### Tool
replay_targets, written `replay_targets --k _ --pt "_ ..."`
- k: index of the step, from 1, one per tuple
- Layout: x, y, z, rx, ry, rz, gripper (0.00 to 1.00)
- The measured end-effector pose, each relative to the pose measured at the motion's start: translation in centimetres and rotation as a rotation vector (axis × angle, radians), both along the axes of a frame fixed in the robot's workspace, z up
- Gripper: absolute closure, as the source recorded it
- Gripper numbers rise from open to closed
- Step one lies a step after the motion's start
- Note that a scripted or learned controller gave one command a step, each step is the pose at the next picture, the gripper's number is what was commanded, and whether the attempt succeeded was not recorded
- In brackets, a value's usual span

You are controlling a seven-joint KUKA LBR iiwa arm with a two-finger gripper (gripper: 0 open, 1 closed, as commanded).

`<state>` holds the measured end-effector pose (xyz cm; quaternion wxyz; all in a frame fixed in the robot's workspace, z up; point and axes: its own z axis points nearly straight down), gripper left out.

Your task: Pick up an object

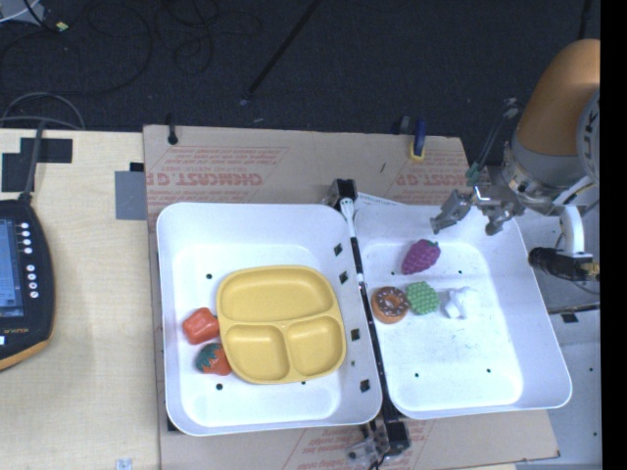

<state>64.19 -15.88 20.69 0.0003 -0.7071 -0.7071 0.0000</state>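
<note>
Camera view shows the gripper with fingers spread wide, holding nothing, over the right bin's far edge. Grape bunch, donut and green piece crowd together, so a descent may nudge neighbours instead.

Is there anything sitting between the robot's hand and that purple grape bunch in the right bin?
Nothing visible does. The hand sits above the right bin's far edge, and the purple grape bunch lies just below-left of it. The donut, green piece and white piece lie nearer the camera.

From my remote station: even overhead light washes the two shallow white plastic bins; soft shadows, slightly grainy focus.
</note>
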Motion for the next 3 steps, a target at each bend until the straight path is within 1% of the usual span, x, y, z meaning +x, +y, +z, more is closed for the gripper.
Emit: replay_targets --k 1,2,3 --pt "0.3 3.9 26.9 -0.003 -0.018 0.003 0.0" --pt "0.3 3.9 26.7 -0.001 0.004 0.006 1.0" --pt "-2.5 19.9 26.5 0.003 0.003 0.013 1.0"
